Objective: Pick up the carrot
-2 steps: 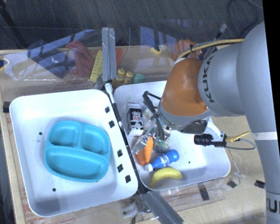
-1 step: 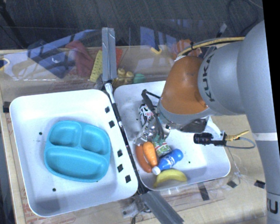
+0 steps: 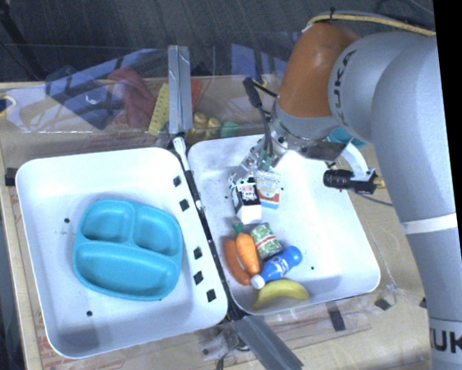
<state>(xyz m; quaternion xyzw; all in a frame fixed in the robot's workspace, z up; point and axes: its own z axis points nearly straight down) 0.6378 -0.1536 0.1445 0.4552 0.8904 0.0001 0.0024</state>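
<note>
Left bin (image 3: 47, 242): holds a blue divided tray (image 3: 128, 248), nothing to do with the task.

Right bin (image 3: 344, 233): the carrot (image 3: 243, 255) lies near the bin's left wall, lengthwise, green top toward the far end. A second orange piece (image 3: 234, 264) lies touching its left flank. Just right of it sit a small green-labelled can (image 3: 264, 239) and a blue bottle (image 3: 278, 264); a banana (image 3: 281, 292) lies at the near rim.

The tool (image 3: 252, 187) hangs over the middle of the right bin, farther back than the carrot, above some small packets (image 3: 269, 190). Cannot tell how it is set.

Judgement: reach not yet lined up. A good grasp likely means coming toward the near-left, closing across the carrot's width mid-body, keeping clear of the can; crowding either side is the main risk.
</note>
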